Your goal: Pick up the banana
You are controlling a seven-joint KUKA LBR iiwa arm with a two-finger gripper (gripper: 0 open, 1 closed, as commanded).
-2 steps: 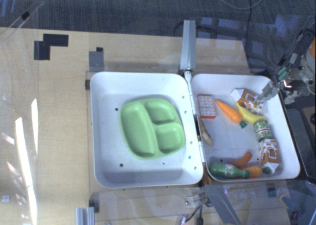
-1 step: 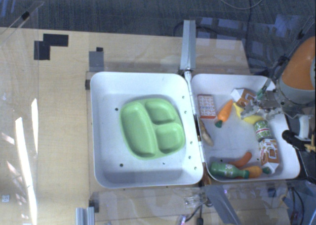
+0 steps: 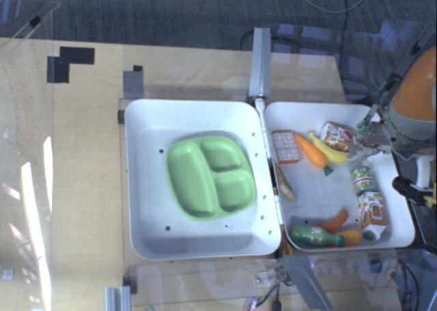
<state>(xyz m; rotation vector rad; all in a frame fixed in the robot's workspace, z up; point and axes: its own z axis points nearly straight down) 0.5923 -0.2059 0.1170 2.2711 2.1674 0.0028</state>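
Note:
The yellow banana (image 3: 332, 152) lies in the upper middle of the right bin (image 3: 307, 197). It sits slantwise between an orange carrot (image 3: 311, 151) on its left and a small printed can (image 3: 336, 137) on its upper right, touching both. My gripper (image 3: 371, 139) hangs at the bin's upper right, just right of the can and a short way right of the banana. The grey arm with its orange band (image 3: 418, 91) rises behind it. Nothing shows in the gripper's hold.
The right bin also holds a red waffle packet (image 3: 286, 147), a brown piece (image 3: 285, 185), a green bottle (image 3: 316, 236), a sausage (image 3: 334, 220), a second can (image 3: 362, 181) and a carton (image 3: 372, 210). A green divided plate (image 3: 212, 176) sits in the left bin (image 3: 147, 166).

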